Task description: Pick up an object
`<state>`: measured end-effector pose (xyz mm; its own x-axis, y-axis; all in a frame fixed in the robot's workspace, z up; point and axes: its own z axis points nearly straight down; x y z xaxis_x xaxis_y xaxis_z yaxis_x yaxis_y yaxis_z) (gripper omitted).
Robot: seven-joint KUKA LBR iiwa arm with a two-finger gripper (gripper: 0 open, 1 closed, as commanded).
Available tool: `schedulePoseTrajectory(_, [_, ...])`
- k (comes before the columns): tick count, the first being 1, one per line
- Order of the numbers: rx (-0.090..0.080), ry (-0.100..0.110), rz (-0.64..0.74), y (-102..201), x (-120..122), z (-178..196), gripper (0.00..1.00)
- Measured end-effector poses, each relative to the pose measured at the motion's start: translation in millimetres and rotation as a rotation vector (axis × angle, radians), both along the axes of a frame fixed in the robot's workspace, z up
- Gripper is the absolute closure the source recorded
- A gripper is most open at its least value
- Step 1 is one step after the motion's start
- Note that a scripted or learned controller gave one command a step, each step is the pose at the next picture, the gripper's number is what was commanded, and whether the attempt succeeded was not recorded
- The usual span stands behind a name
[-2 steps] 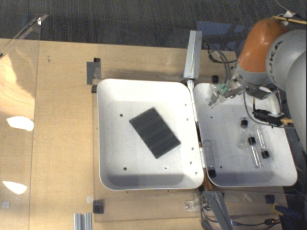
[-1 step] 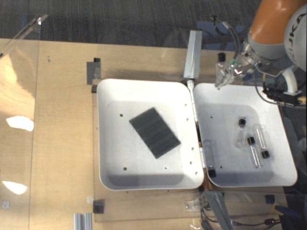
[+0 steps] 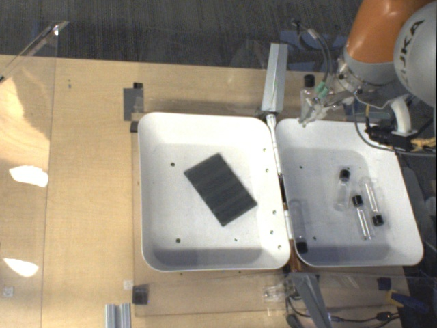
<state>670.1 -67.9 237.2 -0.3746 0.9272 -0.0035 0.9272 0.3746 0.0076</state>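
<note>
- Arm [image 3: 392,26] enters from the upper right of the camera view, its orange band bulging at the top corner and the grey wrist below it angled down and to the left.
- Gripper [image 3: 315,106] sits at the end of that wrist, above the far rim of the right bin [image 3: 410,248], near the bin's back-left corner and just right of the grey metal post [image 3: 276,77] that stands between the two bins.
- Whether the gripper is spread or pressed together cannot be told; its tip is small, pale and partly see-through against the table [image 3: 75,183].
- Nothing can be seen held at the gripper's tip.
- Dark cables [image 3: 386,135] hang from the wrist and loop over the right bin's far right edge.
- Right bin holds several small clear tubes with black caps [image 3: 358,200], clustered in its right half, well apart from the gripper; two long ones lie roughly parallel, slanting toward the near edge, with shorter ones beside them.
- Left bin [image 3: 153,244] holds a flat dark grey rectangular pad [image 3: 220,188], lying tilted at a diagonal near the bin's middle, touching no wall.
- The two bins sit side by side, their inner rims meeting along a narrow seam.
</note>
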Motion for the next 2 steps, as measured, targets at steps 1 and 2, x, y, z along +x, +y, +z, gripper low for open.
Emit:
schedulePoseTrajectory(1, [0.001, 0.002, -0.109, 37.3, -0.2, -6.3, 1.00])
schedulePoseTrajectory(2, [0.001, -0.005, -0.103, 38.7, 1.5, 5.5, 1.00])
